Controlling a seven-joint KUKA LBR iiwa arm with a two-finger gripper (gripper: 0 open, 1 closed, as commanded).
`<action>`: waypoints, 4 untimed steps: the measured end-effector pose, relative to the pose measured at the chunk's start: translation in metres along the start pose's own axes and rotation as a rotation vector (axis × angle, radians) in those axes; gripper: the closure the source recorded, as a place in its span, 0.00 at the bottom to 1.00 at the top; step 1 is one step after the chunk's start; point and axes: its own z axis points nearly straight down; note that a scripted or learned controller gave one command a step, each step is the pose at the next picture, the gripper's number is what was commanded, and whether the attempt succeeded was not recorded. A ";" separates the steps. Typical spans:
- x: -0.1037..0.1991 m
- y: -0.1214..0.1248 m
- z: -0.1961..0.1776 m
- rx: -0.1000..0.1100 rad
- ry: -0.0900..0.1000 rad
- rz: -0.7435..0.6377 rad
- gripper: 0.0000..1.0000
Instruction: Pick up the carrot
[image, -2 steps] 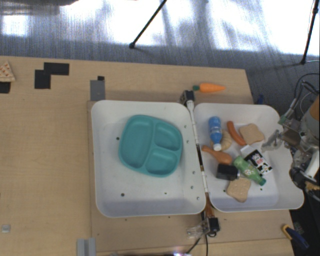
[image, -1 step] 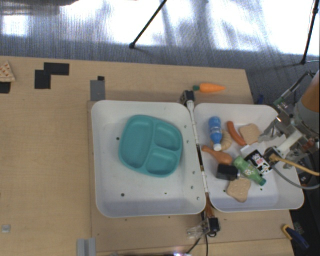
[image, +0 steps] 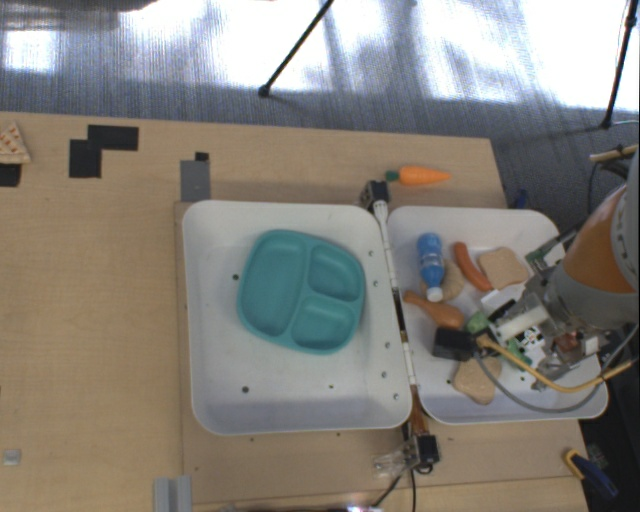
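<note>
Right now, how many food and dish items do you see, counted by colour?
Orange: 2, carrot on the bench, sausage
Blue: 1, bottle
Teal: 1, divided plate
Tan or brown: 3, bread slice, drumstick, bread piece
Total: 7

One camera hangs above the tabletop (image: 90, 330) and looks down at a slant, far enough off to take in both white bins (image: 290, 405) side by side, with a strip of grey floor (image: 420, 60) along the top. The arm (image: 600, 265) comes in from the right edge.
</note>
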 end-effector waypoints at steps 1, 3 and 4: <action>0.016 -0.034 0.065 -0.008 0.008 -0.191 0.00; 0.047 -0.069 -0.084 -0.004 0.011 0.142 1.00; 0.010 -0.023 -0.123 -0.009 0.008 0.131 1.00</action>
